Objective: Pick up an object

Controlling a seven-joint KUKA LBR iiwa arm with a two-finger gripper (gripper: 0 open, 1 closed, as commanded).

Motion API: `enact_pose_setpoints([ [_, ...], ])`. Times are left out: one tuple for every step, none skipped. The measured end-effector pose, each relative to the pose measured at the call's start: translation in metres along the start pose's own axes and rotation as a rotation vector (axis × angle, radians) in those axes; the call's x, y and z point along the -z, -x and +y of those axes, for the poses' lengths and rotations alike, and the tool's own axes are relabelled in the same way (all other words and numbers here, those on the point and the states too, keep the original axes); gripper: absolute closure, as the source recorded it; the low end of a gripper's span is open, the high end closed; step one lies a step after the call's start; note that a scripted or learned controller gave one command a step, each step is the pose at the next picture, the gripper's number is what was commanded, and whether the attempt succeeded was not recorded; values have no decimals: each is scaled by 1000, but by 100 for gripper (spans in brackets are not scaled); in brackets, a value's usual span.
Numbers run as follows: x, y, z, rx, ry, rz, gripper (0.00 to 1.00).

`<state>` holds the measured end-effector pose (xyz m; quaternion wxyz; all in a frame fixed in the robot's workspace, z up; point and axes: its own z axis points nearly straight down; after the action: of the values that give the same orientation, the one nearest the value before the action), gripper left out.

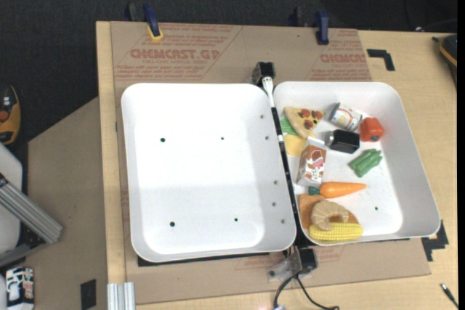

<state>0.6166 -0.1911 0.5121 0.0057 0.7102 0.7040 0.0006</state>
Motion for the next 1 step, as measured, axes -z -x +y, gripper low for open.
enact_pose_setpoints([
  [8,-6,2,9,1,2,100],
])
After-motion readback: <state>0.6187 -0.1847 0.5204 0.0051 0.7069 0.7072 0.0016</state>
